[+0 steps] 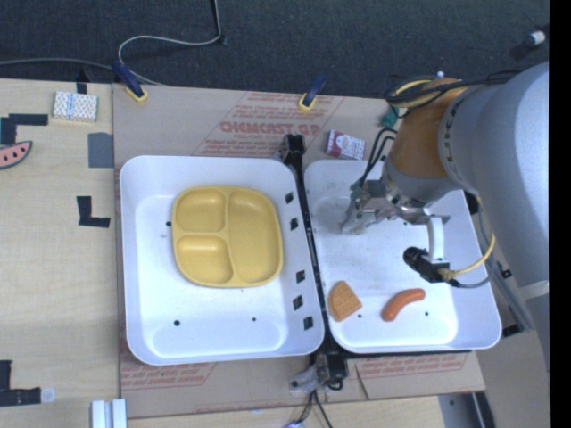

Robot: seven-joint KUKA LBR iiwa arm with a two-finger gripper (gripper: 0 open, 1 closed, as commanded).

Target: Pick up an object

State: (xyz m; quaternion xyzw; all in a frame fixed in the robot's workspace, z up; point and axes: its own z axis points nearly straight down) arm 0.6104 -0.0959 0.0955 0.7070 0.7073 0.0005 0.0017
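Arm-wise, the big grey robot arm came in from the right side and bent down over the right-hand shallow white bin, with its orange band sitting just above the wrist. The hand was way down low in the upper-left part of that bin, right at the bin floor by the look of it. It was honestly too blurry and small to make out how far apart the fingers were, so I can't tell. Nothing was visibly caught in them either.

The stuff to grab was sitting well apart from the hand, down near the bin's front edge: a small tan cracker-looking square piece toward the lower left, and a little orange sausage-shaped toy lying just to its right. The two weren't touching.

Over in the left-hand white bin was a yellow plastic divided plate with three compartments, lying flat. On the cardboard-covered surface behind the bins there was a small red-and-white packet.
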